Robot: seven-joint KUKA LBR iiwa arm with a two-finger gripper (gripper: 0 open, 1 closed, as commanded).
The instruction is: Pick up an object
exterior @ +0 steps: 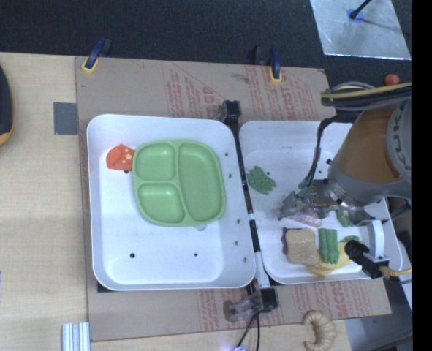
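Grey-and-orange arm's gripper (303, 209) was poised low in right white bin (289, 134), just above tan bread-like block (300, 246). Finger opening could not be told. Best done: block centred under gripper before closing, neighbouring green piece (327, 245) avoided.

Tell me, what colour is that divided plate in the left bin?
Light green; the divided plate shows plainly in the camera view, lying in the left bin.

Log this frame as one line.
task: pick up object | gripper: low in right bin, near green leafy piece | grasp: unconfirmed | green divided plate: left bin
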